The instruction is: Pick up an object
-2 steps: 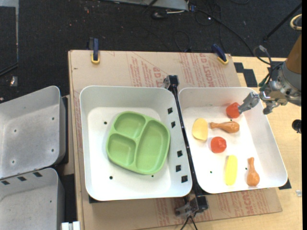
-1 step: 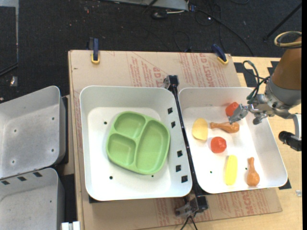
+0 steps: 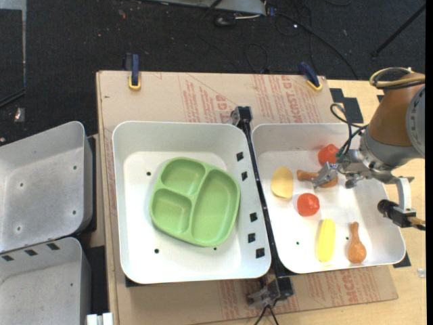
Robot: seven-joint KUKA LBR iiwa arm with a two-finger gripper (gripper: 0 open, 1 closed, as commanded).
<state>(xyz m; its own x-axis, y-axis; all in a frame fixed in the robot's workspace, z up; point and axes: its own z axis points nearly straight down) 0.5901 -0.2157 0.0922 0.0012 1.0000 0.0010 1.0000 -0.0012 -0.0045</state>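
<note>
Beside end effector (image 3: 329, 175): brown drumstick (image 3: 311, 176), red tomato (image 3: 328, 154) crowding.

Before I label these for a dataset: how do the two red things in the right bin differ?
The upper red object lies toward the far side of the right bin, close beside the gripper and partly hidden by it; the lower red object sits mid-bin, apart from the gripper and fully visible. The lower one looks rounder; the upper one's outline is cut off. Both are red, small and tomato-like.
</note>
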